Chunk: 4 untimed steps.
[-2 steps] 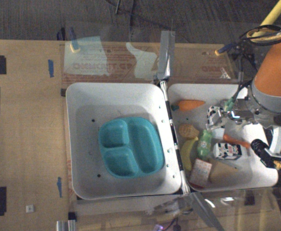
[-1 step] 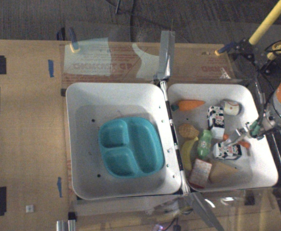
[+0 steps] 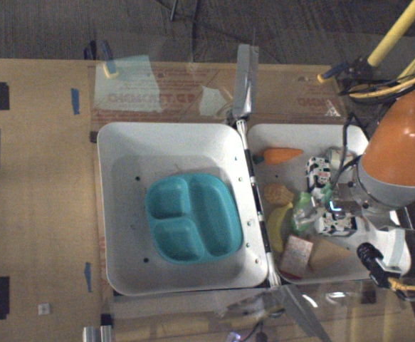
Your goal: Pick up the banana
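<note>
I'd descend straight onto the banana (image 3: 277, 223) in the right bin (image 3: 300, 132); whether the gripper (image 3: 326, 209) grips anything, I cannot tell.

teal tray (image 3: 191, 217), banana (image 3: 278, 226), gripper (image 3: 319, 204) near

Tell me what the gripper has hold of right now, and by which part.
Cannot be told. The gripper sits low in the right bin, beside the banana, but its fingertips are hidden among the clutter.
</note>
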Available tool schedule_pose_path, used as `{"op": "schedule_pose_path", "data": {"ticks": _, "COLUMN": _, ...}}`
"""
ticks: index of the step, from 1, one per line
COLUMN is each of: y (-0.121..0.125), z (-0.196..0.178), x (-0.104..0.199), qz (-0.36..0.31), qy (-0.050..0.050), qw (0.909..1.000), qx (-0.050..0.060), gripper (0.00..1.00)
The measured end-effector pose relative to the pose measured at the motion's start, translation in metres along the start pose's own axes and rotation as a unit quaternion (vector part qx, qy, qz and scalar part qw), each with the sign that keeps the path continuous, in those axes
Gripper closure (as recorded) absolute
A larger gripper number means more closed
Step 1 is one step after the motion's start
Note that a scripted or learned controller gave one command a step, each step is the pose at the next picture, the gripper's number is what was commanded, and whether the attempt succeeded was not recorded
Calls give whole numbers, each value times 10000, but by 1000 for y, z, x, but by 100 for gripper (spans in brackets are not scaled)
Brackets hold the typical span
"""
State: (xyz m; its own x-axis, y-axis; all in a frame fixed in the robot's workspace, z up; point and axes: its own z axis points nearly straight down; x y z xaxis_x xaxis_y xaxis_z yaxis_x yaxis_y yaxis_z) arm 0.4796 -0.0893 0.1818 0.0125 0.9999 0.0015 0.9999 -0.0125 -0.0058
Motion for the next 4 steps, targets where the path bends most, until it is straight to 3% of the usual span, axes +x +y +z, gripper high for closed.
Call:
{"op": "schedule_pose_path", "data": {"ticks": 1, "y": -1, "z": 0, "x": 88, "qz": 16, "qy": -5, "qw": 10000, "qx": -1, "gripper": 0}}
{"op": "schedule_pose_path", "data": {"ticks": 2, "y": 0, "z": 0, "x": 16, "qz": -34, "qy": -13, "qw": 10000, "qx": -18, "gripper": 0}}
{"op": "schedule_pose_path", "data": {"ticks": 3, "y": -1, "z": 0, "x": 74, "qz": 838, "qy": -11, "qw": 9965, "qx": -17, "gripper": 0}}
{"op": "schedule_pose_path", "data": {"ticks": 4, "y": 0, "z": 9, "x": -19, "qz": 916, "qy": -14, "qw": 9958, "qx": -18, "gripper": 0}}
